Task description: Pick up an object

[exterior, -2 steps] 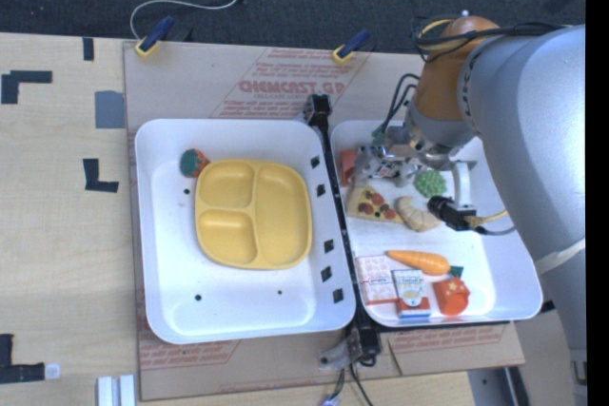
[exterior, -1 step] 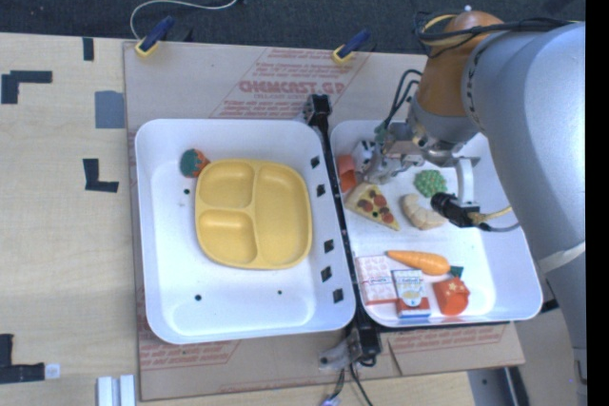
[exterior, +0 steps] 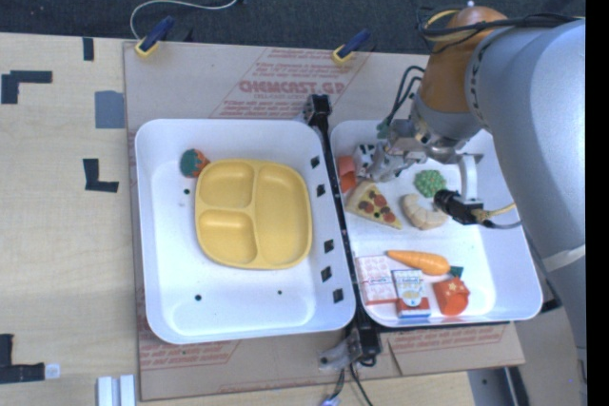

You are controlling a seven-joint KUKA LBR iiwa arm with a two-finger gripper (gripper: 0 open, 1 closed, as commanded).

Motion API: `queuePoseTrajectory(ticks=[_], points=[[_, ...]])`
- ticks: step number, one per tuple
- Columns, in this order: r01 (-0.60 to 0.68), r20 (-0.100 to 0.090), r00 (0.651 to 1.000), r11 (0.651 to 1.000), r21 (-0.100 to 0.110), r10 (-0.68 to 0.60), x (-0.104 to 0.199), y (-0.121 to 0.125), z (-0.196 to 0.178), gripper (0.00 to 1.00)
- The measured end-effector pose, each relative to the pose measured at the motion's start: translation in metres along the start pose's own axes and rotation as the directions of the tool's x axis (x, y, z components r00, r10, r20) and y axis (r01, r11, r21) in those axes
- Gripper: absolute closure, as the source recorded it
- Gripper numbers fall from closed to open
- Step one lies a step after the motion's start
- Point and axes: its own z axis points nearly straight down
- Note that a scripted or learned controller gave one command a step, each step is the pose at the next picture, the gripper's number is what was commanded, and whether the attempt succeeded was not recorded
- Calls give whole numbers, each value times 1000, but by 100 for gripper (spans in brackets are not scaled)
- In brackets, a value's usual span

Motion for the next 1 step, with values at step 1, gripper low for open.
queuePoseTrajectory(ticks=[1], points=[[0, 1, 1000, 1000, 0, 0, 0, 0, 0, 0]])
